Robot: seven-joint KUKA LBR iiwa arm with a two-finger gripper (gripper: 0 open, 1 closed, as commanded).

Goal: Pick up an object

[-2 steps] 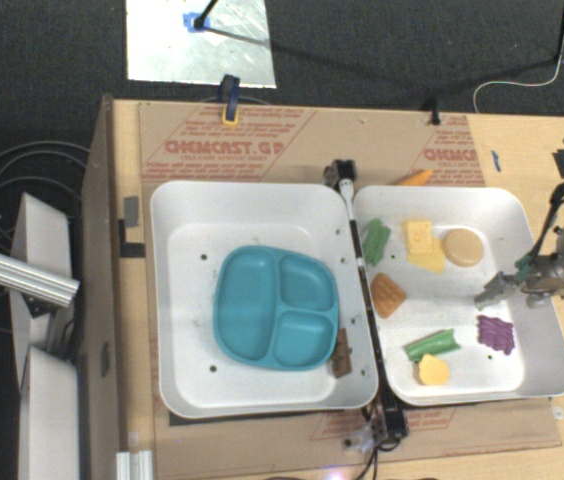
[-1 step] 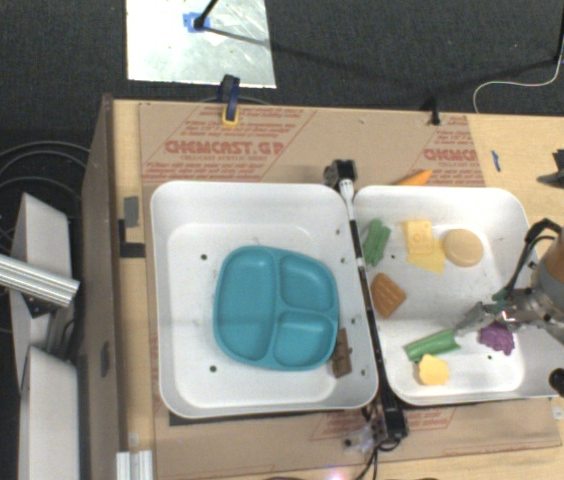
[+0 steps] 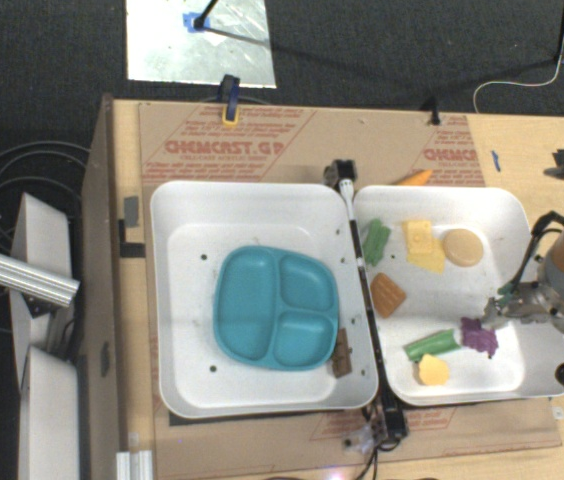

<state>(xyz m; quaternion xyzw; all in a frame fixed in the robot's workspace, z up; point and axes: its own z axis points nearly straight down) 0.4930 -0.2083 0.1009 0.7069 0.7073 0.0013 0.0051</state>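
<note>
The tool [image 3: 497, 306] hangs low over the right bin [image 3: 507, 208], just right of a small purple object [image 3: 479, 337] with a lumpy, ragged outline. The purple object lies on the bin floor beside a green cylinder [image 3: 432, 345] and a yellow lump [image 3: 433, 370].

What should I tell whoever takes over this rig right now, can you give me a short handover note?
Gripper: low over the right bin, beside the purple toy; nothing seen held.
Right bin: yellow block, tan round piece, orange-brown piece, two green pieces, small yellow piece, purple toy.
Left bin: teal divided plate, brown piece at its edge.
Done: no pick visible.
Left: grasp and lift one object, probably the purple toy.
</note>
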